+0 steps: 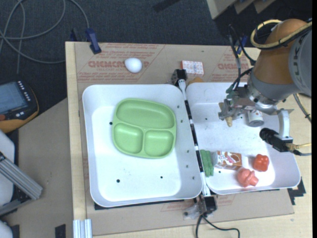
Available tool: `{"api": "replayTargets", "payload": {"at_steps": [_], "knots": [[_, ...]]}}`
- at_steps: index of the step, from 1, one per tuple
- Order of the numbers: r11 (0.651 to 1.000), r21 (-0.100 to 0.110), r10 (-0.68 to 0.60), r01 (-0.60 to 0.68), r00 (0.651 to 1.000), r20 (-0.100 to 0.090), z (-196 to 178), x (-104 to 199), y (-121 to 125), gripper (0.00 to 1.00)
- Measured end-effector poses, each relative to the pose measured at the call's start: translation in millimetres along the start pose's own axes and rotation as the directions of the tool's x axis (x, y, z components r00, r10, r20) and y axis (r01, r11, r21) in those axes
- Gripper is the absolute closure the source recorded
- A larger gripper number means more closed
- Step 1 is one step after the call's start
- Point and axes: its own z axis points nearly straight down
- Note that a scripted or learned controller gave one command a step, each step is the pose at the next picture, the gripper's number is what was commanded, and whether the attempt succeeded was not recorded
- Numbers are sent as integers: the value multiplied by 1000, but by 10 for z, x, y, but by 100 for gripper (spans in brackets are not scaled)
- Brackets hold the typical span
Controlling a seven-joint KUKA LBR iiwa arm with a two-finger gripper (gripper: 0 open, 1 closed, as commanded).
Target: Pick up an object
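Note:
My gripper (229, 117) hangs over the middle of the right bin (208, 100), its small brass fingertips pointing down with nothing between them. Below it, near the bin's front edge, lie a green stick-like piece (206, 162), a brown and white packet (228, 160), a red pepper-shaped toy (261, 162) and a pink-red toy (246, 177). These objects rest on the bin floor, well apart from the gripper.
The left bin (99, 182) holds a light green divided plate (144, 128). On the bench behind the bins sit a white egg-shaped object (132, 64) and a small patterned square (192, 67). A blue clamp (92, 40) grips the bench's back left edge.

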Motion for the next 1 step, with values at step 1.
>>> {"api": "replayTargets", "payload": {"at_steps": [1], "knots": [[1000, 0, 0, 0, 1000, 0, -286, 518, 130, 100]]}}
